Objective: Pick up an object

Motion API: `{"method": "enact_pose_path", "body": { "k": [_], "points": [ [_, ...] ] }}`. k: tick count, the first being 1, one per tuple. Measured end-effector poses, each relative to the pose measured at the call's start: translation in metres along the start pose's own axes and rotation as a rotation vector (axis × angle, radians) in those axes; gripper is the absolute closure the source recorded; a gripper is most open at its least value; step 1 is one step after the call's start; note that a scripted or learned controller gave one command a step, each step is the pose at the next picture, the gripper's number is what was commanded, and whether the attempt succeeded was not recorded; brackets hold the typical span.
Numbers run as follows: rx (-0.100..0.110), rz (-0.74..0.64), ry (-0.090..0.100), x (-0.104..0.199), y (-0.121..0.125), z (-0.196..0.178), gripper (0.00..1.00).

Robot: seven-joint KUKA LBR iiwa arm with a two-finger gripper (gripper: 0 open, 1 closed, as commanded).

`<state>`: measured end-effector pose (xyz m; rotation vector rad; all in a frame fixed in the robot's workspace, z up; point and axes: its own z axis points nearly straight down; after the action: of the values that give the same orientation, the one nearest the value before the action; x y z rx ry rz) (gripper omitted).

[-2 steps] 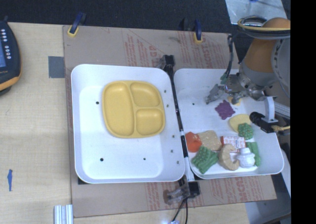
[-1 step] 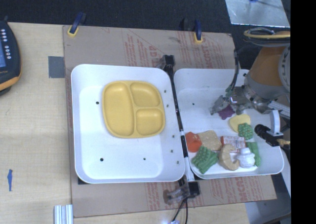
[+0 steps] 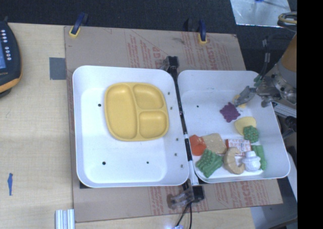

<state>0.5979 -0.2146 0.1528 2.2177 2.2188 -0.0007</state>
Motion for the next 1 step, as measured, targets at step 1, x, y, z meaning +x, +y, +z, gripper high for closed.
{"method": "enact_pose_path", "body": {
  "k": [1],
  "points": [
    [0.011, -0.007, 0.006, 0.033, 0.0098, 0.0646, 0.0]
  ]
}}
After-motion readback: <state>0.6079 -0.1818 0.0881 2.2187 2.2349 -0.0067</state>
